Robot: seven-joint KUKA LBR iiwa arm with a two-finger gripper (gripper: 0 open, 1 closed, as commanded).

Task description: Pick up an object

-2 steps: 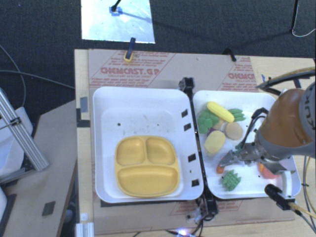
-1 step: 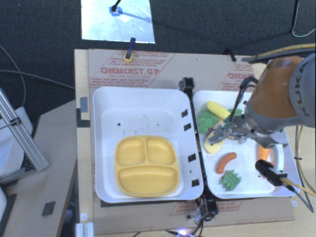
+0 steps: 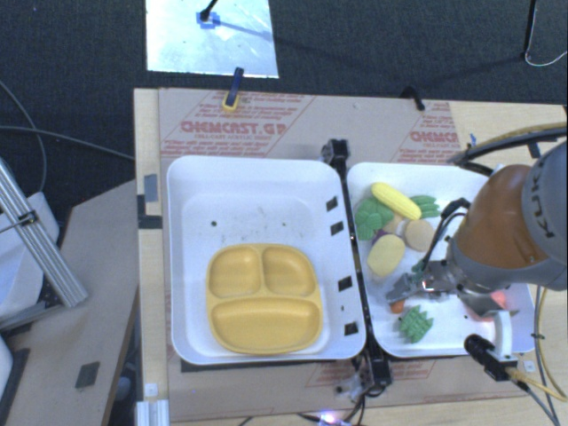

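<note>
Toy food sits heaped in the right bin [image 3: 497, 349]: a yellow banana [image 3: 396, 201], a pale potato [image 3: 386, 255], a green floret [image 3: 414, 324]. They look light, hard and slick; grab the potato across its middle. The gripper [image 3: 406, 287] hovers low beside it, its state unclear.

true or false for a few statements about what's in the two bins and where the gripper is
1. The yellow divided tray lies in the left bin. True.
2. The banana lies in the left bin. False: it is in the right bin, near the far wall.
3. The gripper is over the right bin. True.
4. The gripper holds the banana. False: the banana lies apart from it, farther back in the bin.
5. A small green leafy toy lies near the front of the right bin. True.
</note>
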